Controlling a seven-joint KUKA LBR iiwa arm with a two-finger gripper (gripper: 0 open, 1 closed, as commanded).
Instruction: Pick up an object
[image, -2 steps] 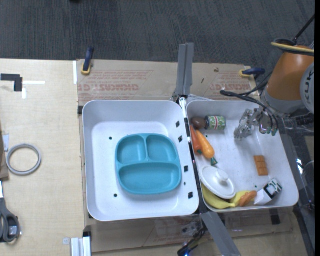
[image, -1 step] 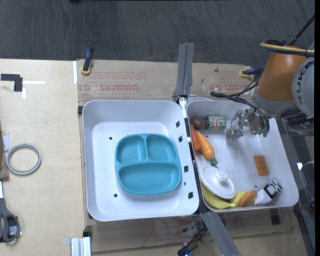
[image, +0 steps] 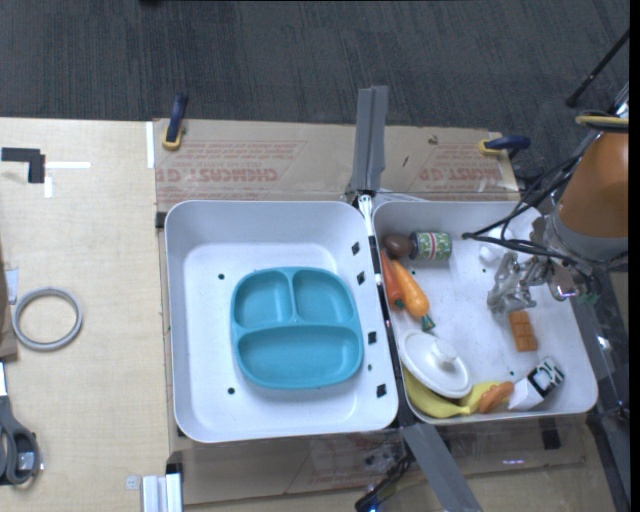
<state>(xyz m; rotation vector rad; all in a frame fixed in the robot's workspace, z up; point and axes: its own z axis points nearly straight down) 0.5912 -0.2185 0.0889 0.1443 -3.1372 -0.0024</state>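
— Any writing you can read?
— Only red mirrored lettering on the cardboard (image: 300, 160) behind the bins; I can't make it out.
— Count for me.
— Two bins. The left bin (image: 190, 330) holds one blue divided plate (image: 296, 327). The right bin (image: 570, 395) has one carrot (image: 404, 285), one banana (image: 440, 403), one white lid (image: 436, 364), one green-labelled bottle (image: 424, 246), one orange block (image: 522, 331).
— And the pincer?
— The gripper (image: 512, 290) hangs just above that orange block, nothing between its fingers; spread or closed, I can't tell.
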